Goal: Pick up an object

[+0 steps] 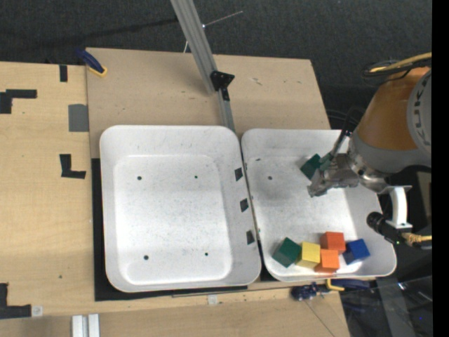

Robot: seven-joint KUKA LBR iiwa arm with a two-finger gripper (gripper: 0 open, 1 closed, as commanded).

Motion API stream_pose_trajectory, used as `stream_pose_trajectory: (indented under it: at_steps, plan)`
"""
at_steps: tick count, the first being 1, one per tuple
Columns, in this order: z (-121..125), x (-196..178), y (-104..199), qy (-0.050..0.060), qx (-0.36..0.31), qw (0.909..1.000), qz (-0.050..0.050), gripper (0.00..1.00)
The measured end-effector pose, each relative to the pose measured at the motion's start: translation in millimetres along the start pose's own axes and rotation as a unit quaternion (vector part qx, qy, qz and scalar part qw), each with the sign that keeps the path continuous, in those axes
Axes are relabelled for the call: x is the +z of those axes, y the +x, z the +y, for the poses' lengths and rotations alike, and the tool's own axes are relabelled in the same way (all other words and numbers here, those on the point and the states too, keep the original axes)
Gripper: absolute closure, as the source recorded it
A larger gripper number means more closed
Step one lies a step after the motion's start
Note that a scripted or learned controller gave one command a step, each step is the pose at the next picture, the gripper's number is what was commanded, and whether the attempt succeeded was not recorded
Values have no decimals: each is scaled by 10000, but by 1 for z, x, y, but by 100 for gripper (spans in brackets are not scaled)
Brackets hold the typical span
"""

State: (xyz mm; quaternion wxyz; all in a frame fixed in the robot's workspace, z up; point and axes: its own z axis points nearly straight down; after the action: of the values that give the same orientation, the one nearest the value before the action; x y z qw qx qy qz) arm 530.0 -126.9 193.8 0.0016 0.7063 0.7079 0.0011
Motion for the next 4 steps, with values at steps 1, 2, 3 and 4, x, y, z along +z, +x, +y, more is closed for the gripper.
stream_pose_trajectory:
  at_steps: [1,2,3,4]
  plan:
    - [5,-44,5,-1,2,10000,-1,100]
    - [34,-52,54,15,-22,10000,12,100]
    - [61,-59,102,16,-22,10000,13,100]
    - [88,-61,155,16,-22,10000,11,100]
